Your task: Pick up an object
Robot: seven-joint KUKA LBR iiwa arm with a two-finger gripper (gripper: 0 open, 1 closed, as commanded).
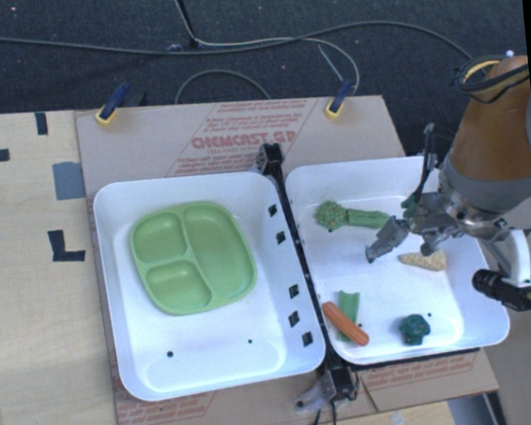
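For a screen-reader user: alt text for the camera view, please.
The arm's end effector hangs over the right bin, near a broccoli piece, a tan chip, a carrot and a dark green lump. The left bin holds a green divided plate.

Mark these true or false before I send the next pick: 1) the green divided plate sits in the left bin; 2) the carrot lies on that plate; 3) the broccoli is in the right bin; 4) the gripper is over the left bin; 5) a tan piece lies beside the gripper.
1) True: the green divided plate sits in the left bin.
2) False: the carrot lies in the right bin, near its front left.
3) True: the broccoli lies near that bin's back.
4) False: the gripper is over the right bin.
5) True: the tan piece lies just right of it.
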